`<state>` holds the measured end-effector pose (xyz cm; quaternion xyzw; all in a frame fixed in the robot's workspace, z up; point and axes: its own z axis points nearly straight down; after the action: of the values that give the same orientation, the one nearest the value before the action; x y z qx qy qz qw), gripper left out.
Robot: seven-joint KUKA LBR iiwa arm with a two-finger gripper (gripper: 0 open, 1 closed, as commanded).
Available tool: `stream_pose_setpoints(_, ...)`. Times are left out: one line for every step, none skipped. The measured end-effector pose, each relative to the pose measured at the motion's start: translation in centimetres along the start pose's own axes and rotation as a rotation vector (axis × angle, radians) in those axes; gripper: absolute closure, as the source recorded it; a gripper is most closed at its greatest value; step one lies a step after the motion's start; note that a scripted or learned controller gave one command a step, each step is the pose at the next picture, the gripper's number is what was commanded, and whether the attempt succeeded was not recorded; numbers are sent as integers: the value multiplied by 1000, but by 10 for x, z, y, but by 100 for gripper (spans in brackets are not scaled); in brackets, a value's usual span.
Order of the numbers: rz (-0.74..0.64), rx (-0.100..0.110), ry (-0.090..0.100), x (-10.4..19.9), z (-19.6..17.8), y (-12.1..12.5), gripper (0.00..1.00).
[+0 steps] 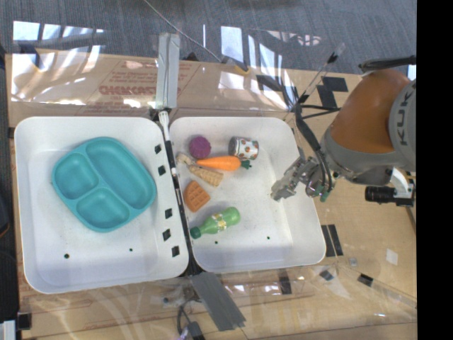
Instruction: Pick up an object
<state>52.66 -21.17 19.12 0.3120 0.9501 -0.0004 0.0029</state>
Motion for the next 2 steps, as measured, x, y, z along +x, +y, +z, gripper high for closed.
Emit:
stream_pose_setpoints(-381, 1, 8, 40, 2, -28, 100)
stream_pose_setpoints(-175, 1, 1, 39, -50, -29, 100)
